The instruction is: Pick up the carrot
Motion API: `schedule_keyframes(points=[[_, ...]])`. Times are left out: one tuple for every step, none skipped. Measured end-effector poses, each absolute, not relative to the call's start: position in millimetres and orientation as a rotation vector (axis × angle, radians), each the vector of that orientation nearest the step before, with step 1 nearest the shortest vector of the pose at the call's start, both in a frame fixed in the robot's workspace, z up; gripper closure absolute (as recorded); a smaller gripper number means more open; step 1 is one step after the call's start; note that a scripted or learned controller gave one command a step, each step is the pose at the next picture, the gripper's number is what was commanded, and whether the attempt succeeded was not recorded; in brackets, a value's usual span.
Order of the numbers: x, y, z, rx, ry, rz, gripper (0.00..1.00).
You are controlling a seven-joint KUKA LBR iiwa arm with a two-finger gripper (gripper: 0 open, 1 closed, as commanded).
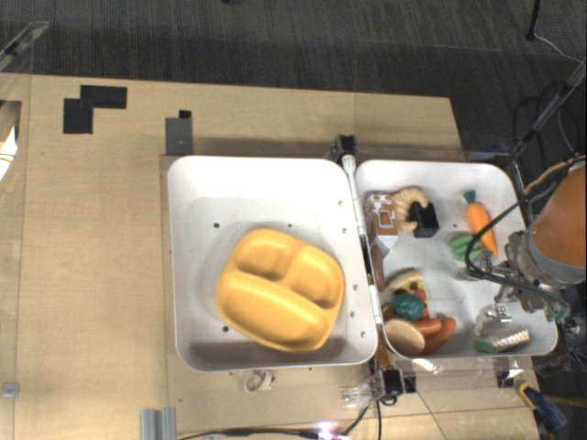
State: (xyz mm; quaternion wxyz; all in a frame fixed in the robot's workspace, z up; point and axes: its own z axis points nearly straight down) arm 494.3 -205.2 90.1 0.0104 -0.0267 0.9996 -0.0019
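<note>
Claw: we locate the metal two-finger claw (pixel 500 324) low in the right white bin (pixel 440 174); finger state undeterminable.
Carrot: small orange plastic carrot (pixel 480 221), right bin's far side, apart from claw.

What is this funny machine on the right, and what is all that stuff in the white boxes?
It is a robot arm, grey and orange, reaching in from the right. One camera looks down from above on a wooden bench with two shallow white bins. The left bin holds a big yellow plastic bread-like lump. The right bin holds small toy foods, among them an orange toy carrot with a green top, which the arm is meant to pick up. The carrot lies loose in the bin beside the arm; nothing holds it.
</note>
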Motion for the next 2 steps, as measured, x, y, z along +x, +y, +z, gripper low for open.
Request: schedule_keyframes(points=[[497.7, -206.0, 90.0, 0.496, 3.086, -0.004, 0.0], [494.2, -205.3, 90.0, -0.083, 3.12, -0.006, 0.0]])
